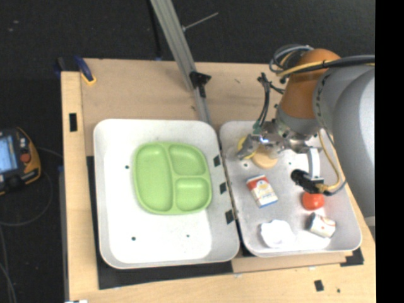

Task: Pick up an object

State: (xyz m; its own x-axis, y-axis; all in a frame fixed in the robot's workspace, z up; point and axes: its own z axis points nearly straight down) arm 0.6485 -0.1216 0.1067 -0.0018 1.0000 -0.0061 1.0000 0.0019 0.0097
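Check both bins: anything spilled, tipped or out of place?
Nothing stands out. The green divided plate lies flat in the left white bin; the small items in the right white bin lie loose, none spilled over the rim.

No text, number or brand can be read anywhere. The small red-and-blue carton (261, 190) in the right bin (243, 229) carries printed patches, but they are too blurred to make out. The handheld device (14, 158) off the worktop's left edge shows a lit blue screen, its contents likewise illegible.
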